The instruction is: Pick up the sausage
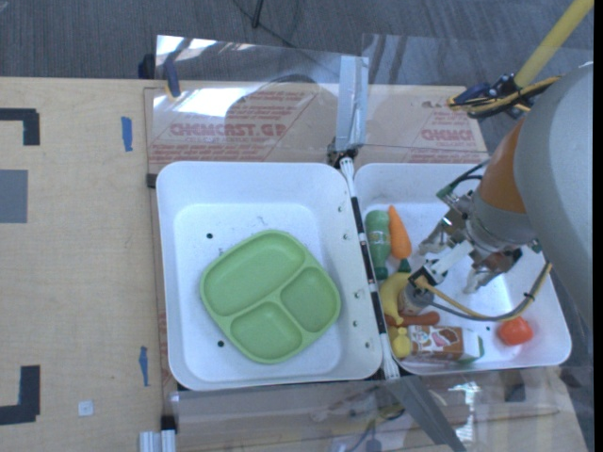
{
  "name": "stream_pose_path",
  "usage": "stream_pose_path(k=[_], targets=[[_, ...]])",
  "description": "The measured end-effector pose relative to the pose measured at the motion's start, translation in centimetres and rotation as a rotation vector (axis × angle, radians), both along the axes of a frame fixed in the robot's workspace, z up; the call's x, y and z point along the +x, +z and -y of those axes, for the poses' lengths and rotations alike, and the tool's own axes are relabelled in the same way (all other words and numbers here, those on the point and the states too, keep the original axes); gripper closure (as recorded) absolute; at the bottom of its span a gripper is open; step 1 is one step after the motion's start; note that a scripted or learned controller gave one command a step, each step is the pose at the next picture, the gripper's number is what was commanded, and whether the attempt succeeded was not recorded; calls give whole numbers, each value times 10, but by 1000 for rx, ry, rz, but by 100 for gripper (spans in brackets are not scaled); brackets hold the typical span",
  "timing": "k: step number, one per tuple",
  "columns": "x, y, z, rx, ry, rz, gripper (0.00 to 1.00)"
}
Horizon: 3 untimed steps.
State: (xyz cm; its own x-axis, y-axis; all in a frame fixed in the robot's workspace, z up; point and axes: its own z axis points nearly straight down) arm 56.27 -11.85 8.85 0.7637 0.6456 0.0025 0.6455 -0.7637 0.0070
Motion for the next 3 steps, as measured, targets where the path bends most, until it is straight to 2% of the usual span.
stream_pose_path(k=[1,2,3], targets=[[93,-1,21,5,24,-10,0],[91,-2,76,5,53,-5,0],[24,-1,76,5,-497,-6,0]])
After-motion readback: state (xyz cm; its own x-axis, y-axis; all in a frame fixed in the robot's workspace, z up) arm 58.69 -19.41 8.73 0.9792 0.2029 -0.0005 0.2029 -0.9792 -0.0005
